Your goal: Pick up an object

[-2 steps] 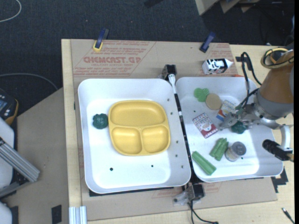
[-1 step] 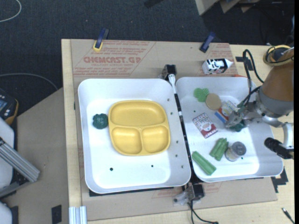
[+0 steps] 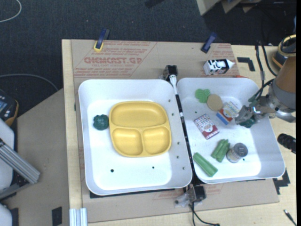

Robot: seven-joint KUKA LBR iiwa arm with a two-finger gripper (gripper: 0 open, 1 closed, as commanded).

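Camera view, looking down at a slant. Right bin (image 3: 270, 145), holding the pickable clutter: small red printed packet (image 3: 206, 126) near the middle; round tan disc (image 3: 215, 102) above it; leafy green piece (image 3: 202, 95) just beside the disc, toward the far left corner; white, red and blue packet (image 3: 228, 111) to the disc's right; two green pod-like pieces, one (image 3: 219, 150) leaning beside a small grey-lidded can (image 3: 237, 151), the other (image 3: 205, 164) lying near the bin's near left edge. Tool (image 3: 248, 117) down inside this bin, at its right part, just beside the white, red and blue packet, with something dark green at its tip; whether spread or closed, cannot tell, and nothing clearly seen between its parts. Grey arm (image 3: 284, 86) reaching in from the right.

Left bin (image 3: 89, 140), touching the right one along the middle seam: yellow three-compartment plate (image 3: 139, 128) at centre, dark green lumpy object (image 3: 100, 122) just beside its left rim.

Beyond the bins, on the desk (image 3: 75, 60): small black-and-white carton (image 3: 218, 66) near the right bin's far edge, brown paper with red lettering, two clamps at the far edge.
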